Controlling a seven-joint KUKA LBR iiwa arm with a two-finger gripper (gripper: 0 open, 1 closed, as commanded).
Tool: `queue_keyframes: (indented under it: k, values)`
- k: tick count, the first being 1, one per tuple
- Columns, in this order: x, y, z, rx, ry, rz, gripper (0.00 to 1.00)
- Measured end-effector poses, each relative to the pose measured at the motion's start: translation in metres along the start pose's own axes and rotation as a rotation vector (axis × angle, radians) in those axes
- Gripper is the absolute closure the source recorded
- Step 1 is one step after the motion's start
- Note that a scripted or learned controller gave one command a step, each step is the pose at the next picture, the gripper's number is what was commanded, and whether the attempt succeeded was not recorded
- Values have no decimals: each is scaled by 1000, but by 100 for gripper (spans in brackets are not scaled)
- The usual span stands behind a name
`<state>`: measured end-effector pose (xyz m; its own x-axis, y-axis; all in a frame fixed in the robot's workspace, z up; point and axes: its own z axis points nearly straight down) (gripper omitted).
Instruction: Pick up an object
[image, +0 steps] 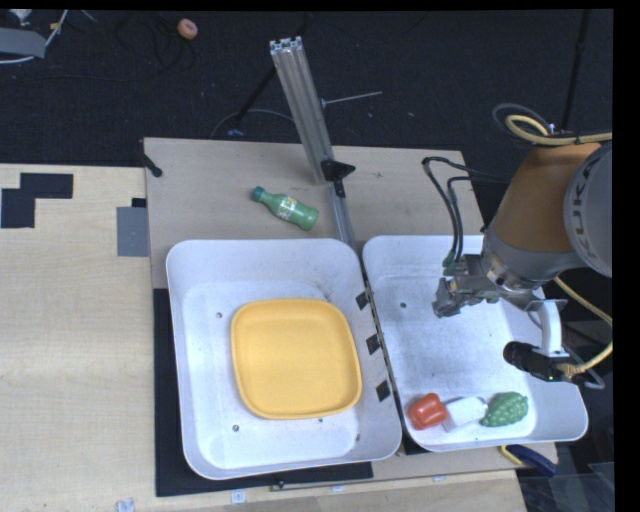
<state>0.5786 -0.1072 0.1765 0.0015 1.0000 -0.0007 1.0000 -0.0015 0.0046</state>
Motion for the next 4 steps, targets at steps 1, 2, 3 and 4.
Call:
queue_keyframes:
  k: [1,2,3,4]
  values:
    - [-10,4,-54,1,0,0,100]
    - [-11,4,-70,4,0,0,100]
    - [43,0,-77,5,2,-4,100]
    - [91,-3,-81,5,1,-4,100]
